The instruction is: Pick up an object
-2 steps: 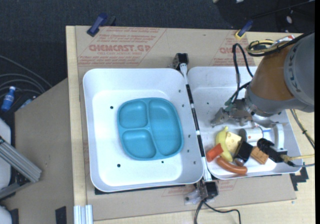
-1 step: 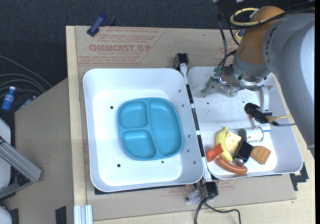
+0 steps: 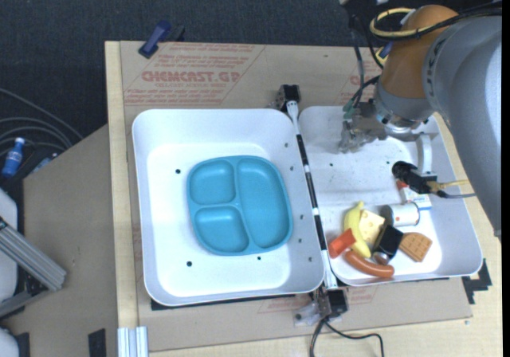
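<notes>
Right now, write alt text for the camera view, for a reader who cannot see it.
A grey robot arm with an orange band reaches from the right, its gripper low over the far end of the right white bin, away from a pile of toy food in that bin's near corner. The left white bin holds a blue divided plate.

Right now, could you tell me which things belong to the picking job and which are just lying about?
Job:
gripper
right bin
banana
sausage
cracker
red piece

Lying about:
blue plate
left bin
blue clip
</notes>
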`<state>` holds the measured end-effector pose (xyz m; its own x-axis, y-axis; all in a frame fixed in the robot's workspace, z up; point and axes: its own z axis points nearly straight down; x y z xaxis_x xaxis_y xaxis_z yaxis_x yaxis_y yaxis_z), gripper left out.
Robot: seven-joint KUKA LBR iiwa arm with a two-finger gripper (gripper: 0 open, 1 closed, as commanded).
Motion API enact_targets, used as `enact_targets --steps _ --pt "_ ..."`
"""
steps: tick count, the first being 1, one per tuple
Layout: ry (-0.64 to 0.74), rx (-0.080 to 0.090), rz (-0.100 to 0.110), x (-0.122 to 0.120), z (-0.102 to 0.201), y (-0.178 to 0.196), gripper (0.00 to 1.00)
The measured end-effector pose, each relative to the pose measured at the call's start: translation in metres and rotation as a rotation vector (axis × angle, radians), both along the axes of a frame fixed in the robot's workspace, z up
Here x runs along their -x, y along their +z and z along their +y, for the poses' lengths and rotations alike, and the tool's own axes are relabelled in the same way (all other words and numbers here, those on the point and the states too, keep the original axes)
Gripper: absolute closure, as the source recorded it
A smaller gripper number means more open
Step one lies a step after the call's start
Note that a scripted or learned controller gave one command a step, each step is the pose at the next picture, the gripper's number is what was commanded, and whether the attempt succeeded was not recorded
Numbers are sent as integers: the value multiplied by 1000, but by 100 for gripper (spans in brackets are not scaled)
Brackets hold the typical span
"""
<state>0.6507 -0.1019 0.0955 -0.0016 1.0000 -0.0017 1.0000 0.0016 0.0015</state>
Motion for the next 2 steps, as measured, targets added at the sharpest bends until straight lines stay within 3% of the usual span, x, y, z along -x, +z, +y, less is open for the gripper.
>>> enact_targets --steps 1,2 --pt "0 0 1 0 0 0 0" --pt "-3 -3 5 121 2 -12 0"
